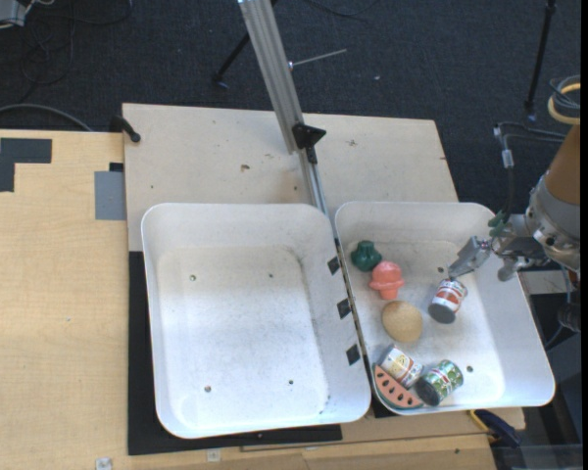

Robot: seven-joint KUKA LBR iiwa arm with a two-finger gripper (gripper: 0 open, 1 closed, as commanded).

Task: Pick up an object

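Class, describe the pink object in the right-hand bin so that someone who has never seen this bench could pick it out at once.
Start at the right bin, the one holding all the small items. Near its left wall, just below the green toy and above the tan egg-shaped object, sits the pink toy. It is the only pink piece there; the cans nearby are metallic with labels.

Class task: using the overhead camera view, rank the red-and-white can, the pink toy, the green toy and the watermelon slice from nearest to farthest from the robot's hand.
1. Red-and-white can, just below-left of the hand.
2. Pink toy, mid-bin, left of the can.
3. Green toy, by the bin's left wall.
4. Watermelon slice, at the bin's front edge.
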